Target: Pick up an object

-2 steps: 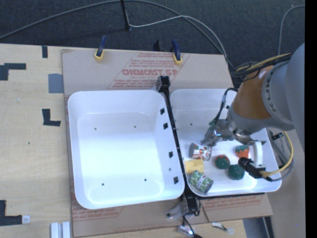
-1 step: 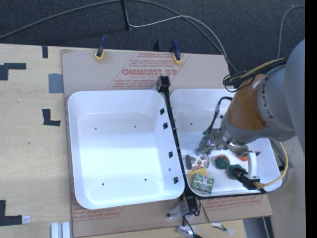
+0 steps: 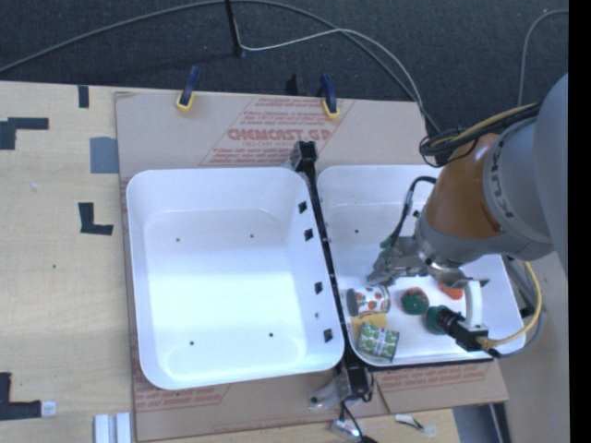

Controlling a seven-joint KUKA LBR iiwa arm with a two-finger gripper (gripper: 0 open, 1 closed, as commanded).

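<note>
Camera view, layout: two white bins sit side by side on the surface [image 3: 55,247]; the left bin [image 3: 148,201] is toward the view's left, the right bin [image 3: 360,185] under the arm.
Camera view, arm: the grey arm [image 3: 517,192] with its orange band [image 3: 457,206] reaches in from the right and hangs low over the right bin.
Camera view, end effector: the end effector [image 3: 395,268] is down near the bin floor, just above the small things; whether it is open or closed I cannot tell, and nothing is seen gripped.
Camera view, candidates: a red-and-white patterned object [image 3: 369,300] lies nearest, just below the end effector; a green round object [image 3: 414,299] beside it; a green patterned block [image 3: 379,341] near the front wall; a small orange piece [image 3: 452,293] to the right.
Step in hand: judged, lining up and descending on one object, most likely the red-and-white one.
Doing it well: centre over a single object, so the neighbours are not nudged.
Doing it well, clearance: keep off the divider [image 3: 319,247] between the bins, which is near.
Risk: the things lie close together, so a slightly off descent could push rather than catch.
</note>
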